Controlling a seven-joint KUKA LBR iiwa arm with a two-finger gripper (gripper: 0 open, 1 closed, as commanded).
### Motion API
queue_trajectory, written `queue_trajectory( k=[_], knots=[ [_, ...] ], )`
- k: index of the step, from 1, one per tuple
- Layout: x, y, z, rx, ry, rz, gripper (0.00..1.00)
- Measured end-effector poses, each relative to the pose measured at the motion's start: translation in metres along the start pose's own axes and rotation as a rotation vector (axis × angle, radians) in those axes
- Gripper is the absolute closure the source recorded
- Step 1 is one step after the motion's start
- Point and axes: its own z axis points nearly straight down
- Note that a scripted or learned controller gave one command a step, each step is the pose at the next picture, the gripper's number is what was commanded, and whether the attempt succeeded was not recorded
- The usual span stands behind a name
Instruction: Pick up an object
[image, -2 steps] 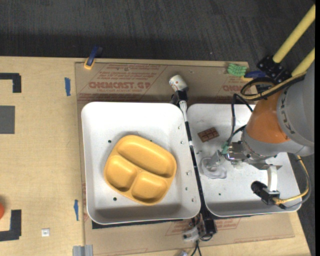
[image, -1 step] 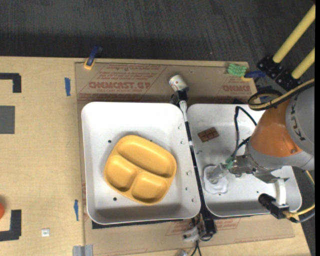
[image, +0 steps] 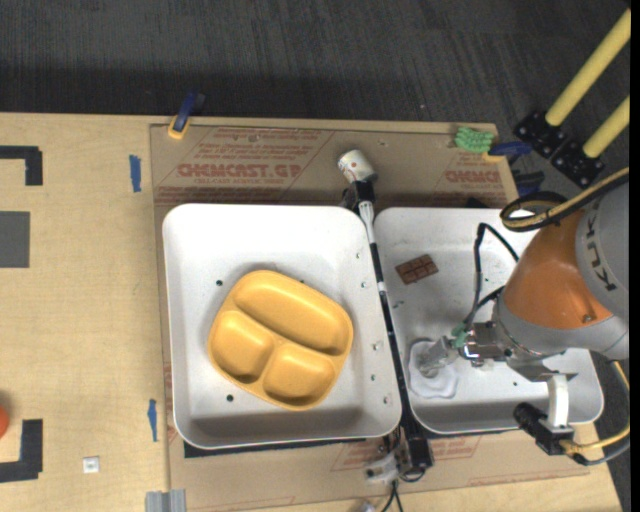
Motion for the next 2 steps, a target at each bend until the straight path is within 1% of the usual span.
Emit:
queue_trajectory(
  k=[1, 2],
  knots=[
    [-0.023, 0.036, -0.047, 0.002, -0.001, 0.066, 0.0],
    [-0.095, 0.065, -0.038, 0.003, -0.002, 0.442, 0.0]
  ],
)
